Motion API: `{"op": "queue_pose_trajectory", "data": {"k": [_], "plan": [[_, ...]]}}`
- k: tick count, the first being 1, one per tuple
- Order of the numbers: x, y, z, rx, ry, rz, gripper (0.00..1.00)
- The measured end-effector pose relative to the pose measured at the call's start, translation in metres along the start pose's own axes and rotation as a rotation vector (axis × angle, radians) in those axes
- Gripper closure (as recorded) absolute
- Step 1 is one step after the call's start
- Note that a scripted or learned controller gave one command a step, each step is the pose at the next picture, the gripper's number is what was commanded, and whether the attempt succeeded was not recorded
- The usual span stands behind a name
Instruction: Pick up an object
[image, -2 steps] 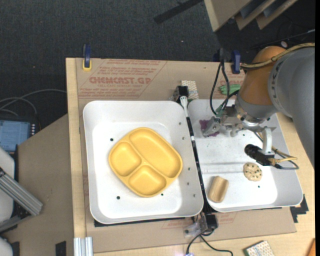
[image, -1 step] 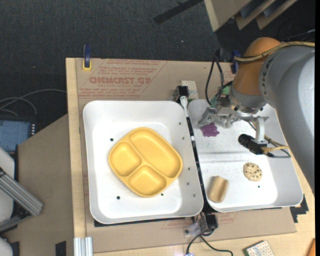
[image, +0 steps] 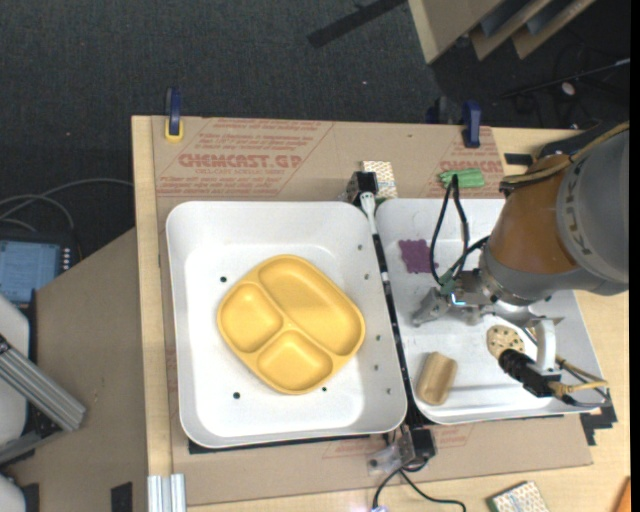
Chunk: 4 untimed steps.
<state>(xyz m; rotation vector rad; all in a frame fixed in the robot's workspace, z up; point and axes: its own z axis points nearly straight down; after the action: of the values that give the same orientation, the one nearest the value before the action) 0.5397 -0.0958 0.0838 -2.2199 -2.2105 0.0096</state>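
Observation:
My gripper (image: 450, 308) hangs low over the middle of the right bin (image: 480, 408), under the grey and orange arm. Its grey fingers (image: 428, 308) are spread apart with nothing between them, so it is open. A tan cylinder (image: 436, 377) lies on the bin floor just below and left of the gripper, apart from it. A small purple piece (image: 413, 254) lies toward the bin's far left. A pale round disc with holes (image: 503, 338) sits right of the gripper, partly covered by the arm.
A yellow three-part plate (image: 290, 322) lies in the middle of the left bin (image: 190, 300). The ridge between the two bins (image: 385, 300) runs close to the gripper's left. A green clip (image: 462, 180) sits behind the right bin.

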Motion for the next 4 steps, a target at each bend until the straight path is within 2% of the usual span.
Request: {"op": "queue_pose_trajectory", "data": {"k": [1, 2, 3, 4], "plan": [[-0.004, 0.042, -0.001, -0.015, -0.004, -0.005, 0.0], [-0.001, 0.099, -0.002, -0.017, -0.004, -0.007, 0.0], [-0.001, 0.098, -0.013, -0.017, -0.004, -0.006, 1.0], [-0.001, 0.097, -0.013, -0.015, -0.005, -0.006, 0.0]]}}
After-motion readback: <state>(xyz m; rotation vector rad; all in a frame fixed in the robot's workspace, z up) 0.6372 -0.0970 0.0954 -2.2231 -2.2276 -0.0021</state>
